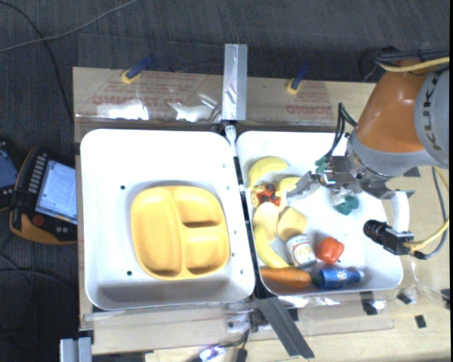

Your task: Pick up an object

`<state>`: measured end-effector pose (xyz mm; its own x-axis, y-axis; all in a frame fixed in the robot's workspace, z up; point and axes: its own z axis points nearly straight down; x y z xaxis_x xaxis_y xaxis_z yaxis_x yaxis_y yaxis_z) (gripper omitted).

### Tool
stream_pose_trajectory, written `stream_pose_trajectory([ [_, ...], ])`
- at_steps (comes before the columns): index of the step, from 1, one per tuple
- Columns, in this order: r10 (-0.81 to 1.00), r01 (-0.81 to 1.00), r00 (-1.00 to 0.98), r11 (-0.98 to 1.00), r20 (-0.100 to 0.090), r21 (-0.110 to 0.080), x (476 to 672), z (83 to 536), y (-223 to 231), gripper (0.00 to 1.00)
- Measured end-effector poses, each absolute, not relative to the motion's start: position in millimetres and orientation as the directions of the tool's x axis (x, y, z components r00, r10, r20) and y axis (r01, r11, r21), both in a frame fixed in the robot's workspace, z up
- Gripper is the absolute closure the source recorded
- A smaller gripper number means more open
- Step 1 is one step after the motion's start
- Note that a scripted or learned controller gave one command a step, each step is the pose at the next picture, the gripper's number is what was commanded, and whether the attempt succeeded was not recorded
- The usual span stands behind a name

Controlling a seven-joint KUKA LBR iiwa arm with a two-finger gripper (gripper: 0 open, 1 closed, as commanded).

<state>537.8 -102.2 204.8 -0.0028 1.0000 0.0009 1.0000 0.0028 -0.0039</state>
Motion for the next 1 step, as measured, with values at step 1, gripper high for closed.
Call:
stream_pose_trajectory([
  [1, 0.993, 0.993, -0.120, 0.120, -0.004, 0.012, 624.4, 89.4, -110.6, 0.00],
])
